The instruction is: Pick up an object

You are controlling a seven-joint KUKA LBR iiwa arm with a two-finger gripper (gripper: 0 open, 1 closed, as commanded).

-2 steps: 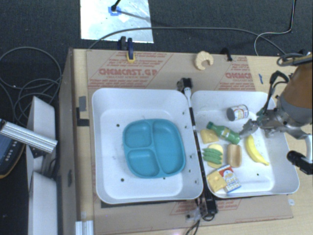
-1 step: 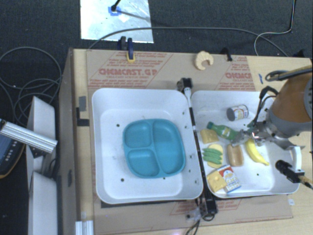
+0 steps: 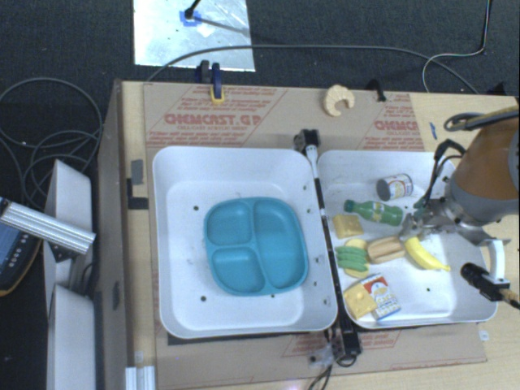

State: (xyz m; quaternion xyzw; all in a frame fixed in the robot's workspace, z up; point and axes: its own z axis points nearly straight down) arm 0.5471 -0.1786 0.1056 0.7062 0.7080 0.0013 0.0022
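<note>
Two white bins (image 3: 175, 177) on bench, arm (image 3: 483, 181) reaching from right, jaws (image 3: 420, 220) low beside banana (image 3: 426, 253), perhaps touching, grip unclear

A turquoise divided plate (image 3: 255, 245) lies in the left white bin (image 3: 183, 187). The right white bin (image 3: 439, 307) holds a green bottle (image 3: 374, 211), a yellow banana (image 3: 426, 254), a silver can (image 3: 395, 188) and a tan bread roll (image 3: 384, 249). The arm (image 3: 487, 177) is grey with an orange band.

The tool (image 3: 416, 220) hangs just above the banana (image 3: 426, 254) (right bin (image 3: 439, 311)).
</note>
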